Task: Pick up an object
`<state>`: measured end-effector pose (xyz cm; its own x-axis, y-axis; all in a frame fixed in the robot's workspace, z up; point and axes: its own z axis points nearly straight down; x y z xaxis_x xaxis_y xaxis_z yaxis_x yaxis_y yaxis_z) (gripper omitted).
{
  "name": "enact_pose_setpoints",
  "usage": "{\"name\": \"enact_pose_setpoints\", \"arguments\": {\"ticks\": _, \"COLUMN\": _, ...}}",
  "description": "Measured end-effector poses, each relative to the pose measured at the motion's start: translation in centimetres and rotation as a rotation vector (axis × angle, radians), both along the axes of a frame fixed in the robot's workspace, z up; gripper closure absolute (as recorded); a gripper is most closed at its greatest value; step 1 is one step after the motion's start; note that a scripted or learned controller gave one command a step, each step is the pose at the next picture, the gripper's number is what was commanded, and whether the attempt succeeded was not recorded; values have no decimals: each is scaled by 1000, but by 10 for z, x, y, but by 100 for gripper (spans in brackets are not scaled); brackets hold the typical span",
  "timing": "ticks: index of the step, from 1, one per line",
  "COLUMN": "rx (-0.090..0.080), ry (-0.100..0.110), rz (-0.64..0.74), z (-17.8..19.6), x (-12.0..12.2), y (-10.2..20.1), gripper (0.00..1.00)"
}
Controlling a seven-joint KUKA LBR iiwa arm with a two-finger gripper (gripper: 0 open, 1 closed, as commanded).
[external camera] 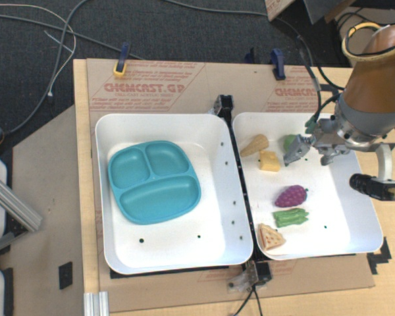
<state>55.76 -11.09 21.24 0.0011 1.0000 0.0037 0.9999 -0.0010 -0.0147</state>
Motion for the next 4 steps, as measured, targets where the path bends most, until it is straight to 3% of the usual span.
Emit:
{"name": "enact_pose_setpoints", "arguments": {"ticks": 1, "rx": -1, "ry": -9, "rz": 2, "z": 4, "x": 2, "y": 0, "gripper": 0}}
{"name": "enact_pose_setpoints", "arguments": {"ticks": 3, "rx": 0, "ry": -3, "rz": 1, "z": -99, "x": 11, "y": 4, "gripper": 0}}
{"name": "enact_pose_setpoints", "arguments": {"ticks": 4, "rx": -1, "ry": -9, "rz": 0, "z": -130, "x": 11, "y": 5, "gripper": 0}}
